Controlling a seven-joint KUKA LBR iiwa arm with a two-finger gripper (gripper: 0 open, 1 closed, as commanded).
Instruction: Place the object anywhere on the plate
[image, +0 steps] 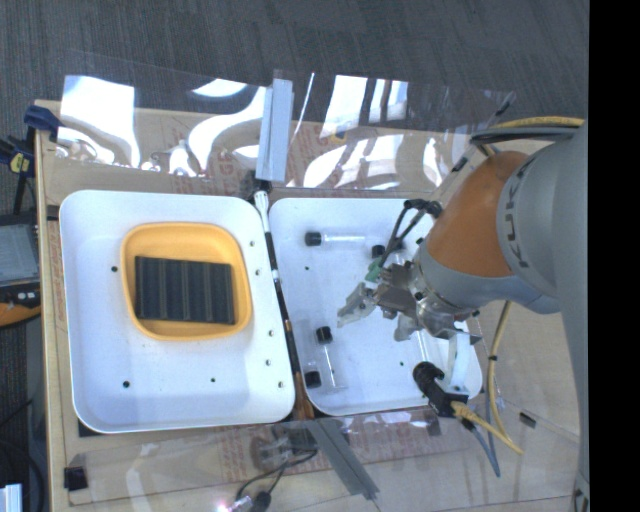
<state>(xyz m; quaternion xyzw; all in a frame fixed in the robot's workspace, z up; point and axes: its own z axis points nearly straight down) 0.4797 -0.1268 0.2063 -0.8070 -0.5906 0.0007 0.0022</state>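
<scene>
A yellow plate (185, 245) with a dark ridged centre lies in the left bin (100, 380). In the right bin (310, 215), a clear tube with a black cap (335, 239) lies near the far wall. A second clear tube with a black cap (327, 358) lies near the front left corner. My gripper (357, 302) hangs over the middle of the right bin, between the two tubes and touching neither. Nothing shows in it. The wrist and arm hide the right part of that bin.
A small black piece (378, 250) lies right of the far tube, and another black cap (312, 378) sits by the front wall. The ridge between the bins (275, 290) separates the gripper from the plate. Cables (480, 425) trail off the bench's front right.
</scene>
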